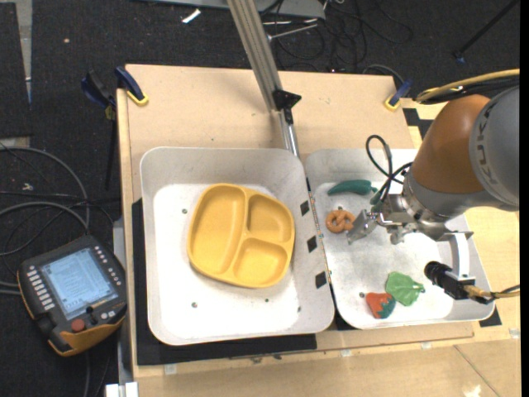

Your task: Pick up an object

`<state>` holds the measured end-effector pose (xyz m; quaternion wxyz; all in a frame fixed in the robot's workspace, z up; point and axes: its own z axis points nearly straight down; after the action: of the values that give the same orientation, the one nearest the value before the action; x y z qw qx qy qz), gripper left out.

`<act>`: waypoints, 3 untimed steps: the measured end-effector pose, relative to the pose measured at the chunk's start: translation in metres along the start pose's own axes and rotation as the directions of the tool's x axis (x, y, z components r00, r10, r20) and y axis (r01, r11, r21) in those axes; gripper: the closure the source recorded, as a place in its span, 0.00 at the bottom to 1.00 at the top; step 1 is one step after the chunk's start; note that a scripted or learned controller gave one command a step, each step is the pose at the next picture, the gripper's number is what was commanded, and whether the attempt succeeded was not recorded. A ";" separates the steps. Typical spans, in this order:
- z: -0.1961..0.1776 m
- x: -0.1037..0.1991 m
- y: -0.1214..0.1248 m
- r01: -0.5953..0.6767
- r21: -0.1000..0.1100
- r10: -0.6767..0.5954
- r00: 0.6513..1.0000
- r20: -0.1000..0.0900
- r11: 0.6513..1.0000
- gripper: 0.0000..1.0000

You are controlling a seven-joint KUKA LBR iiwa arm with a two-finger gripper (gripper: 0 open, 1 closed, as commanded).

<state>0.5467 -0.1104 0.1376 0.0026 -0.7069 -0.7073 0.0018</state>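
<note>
In the right bin (355,284) lie a brown pretzel (338,220), a dark green pepper-like piece (350,188), a light green crumpled piece (402,288) and a red-orange piece (380,304). My gripper (362,226) hangs over the middle of this bin, just right of the pretzel, with its metal fingers pointing left toward it. Nothing shows between the fingers. The arm's orange band (450,143) and grey wrist cover the bin's right side.
The left bin (165,304) holds a yellow divided plate (241,234). A slanted metal pole (256,40) crosses the bench down to the gap between the bins. A black cable (380,151) loops above the gripper. A teach pendant (70,292) lies on the floor at left.
</note>
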 end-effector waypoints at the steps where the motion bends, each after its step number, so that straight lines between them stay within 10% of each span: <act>1: -0.013 -0.001 0.002 0.000 -0.007 0.000 1.000 0.001 1.000 1.00; 3: -0.068 0.006 -0.002 0.002 -0.009 -0.002 1.000 0.002 1.000 1.00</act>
<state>0.5449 -0.1043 0.2055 -0.0012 -0.7063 -0.7079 -0.0007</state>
